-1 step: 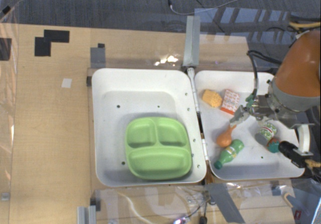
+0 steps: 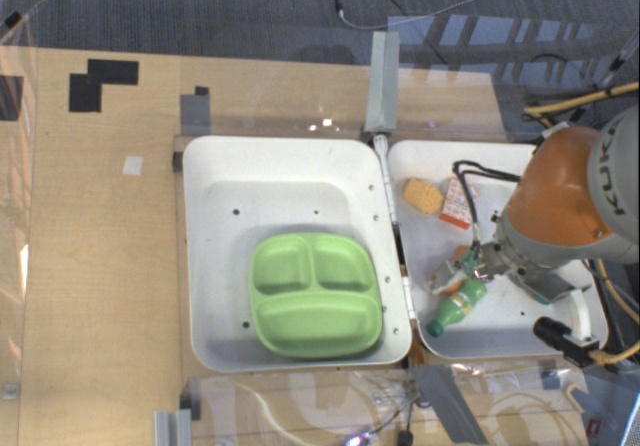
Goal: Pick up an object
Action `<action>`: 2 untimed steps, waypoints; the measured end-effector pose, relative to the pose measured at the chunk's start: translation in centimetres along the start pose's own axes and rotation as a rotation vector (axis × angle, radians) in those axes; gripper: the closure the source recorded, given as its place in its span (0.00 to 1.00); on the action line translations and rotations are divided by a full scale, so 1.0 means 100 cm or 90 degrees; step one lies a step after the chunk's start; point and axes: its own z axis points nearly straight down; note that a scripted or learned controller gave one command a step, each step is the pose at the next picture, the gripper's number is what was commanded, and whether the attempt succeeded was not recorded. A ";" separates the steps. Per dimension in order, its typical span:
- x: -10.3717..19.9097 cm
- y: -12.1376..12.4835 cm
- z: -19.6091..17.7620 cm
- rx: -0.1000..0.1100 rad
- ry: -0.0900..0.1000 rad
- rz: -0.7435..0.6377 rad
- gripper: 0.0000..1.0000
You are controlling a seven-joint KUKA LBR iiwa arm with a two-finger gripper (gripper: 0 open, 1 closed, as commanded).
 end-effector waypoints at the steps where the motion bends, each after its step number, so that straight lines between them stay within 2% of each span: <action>1: 0.000 0.002 -0.011 -0.003 -0.001 -0.001 1.00; 2: 0.005 0.145 -0.081 -0.004 -0.001 0.077 1.00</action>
